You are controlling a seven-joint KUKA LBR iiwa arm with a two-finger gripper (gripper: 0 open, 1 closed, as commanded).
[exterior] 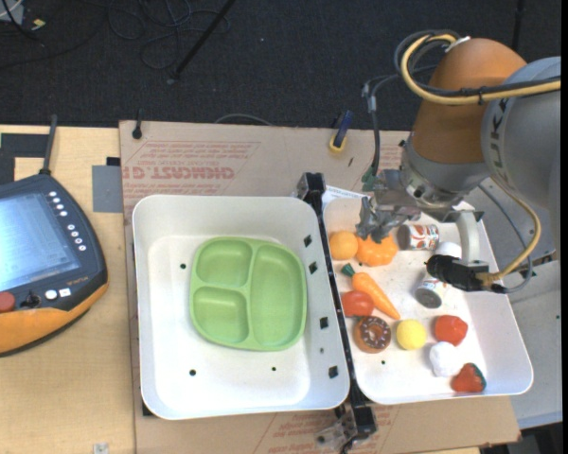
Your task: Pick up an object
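Note:
My gripper (375,227) hangs over the back left part of the right bin (511,348). Directly under it lies an orange pumpkin-like toy (379,252), with an orange ball (342,245) to its left. A small can (422,235) lies just to the gripper's right. Further forward are a carrot (379,296), a red tomato (357,303), a chocolate donut (372,333) and a yellow lemon (412,334). Whether the gripper touches the orange toy I cannot tell.
The left bin (161,253) holds a green divided plate (248,293). In the right bin's front right lie a red piece (450,328), a white piece (444,358), a strawberry (469,377) and a grey disc (428,297). A teach pendant (33,253) lies at the far left.

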